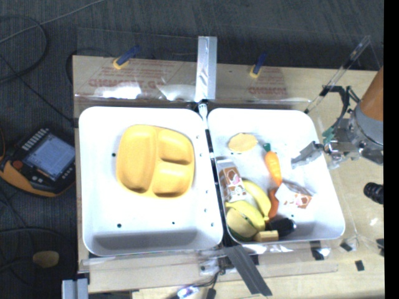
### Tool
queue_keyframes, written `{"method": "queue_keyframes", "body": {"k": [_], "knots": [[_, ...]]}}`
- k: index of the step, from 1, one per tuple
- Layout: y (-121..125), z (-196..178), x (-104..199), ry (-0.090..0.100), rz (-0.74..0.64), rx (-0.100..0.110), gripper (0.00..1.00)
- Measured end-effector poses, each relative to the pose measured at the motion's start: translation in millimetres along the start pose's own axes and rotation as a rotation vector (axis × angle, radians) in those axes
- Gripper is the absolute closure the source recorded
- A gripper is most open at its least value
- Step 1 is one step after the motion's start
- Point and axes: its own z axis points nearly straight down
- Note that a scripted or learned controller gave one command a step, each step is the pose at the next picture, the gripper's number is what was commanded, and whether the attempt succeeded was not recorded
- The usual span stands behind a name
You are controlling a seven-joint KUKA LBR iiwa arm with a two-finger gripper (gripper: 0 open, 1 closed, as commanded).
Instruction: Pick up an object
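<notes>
Though jaw state unclear, gripper [310, 152] above right bin [324, 185]: glossy tapered carrot [273, 169], smooth curved banana [252, 195].

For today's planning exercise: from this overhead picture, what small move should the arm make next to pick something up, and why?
Probably move the gripper left and down over the carrot. It hovers at the right bin's right edge holding nothing, and the carrot lies nearest, fairly uncrowded.

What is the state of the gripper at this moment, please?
Gripper: over the right bin's right edge, above the toys; open or shut cannot be told.
</notes>
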Motion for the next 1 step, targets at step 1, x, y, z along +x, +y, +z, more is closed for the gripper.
{"method": "queue_keyframes", "body": {"k": [1], "knots": [[77.4,82.2,27.3,-0.002,-0.090,0.000,0.00]]}}
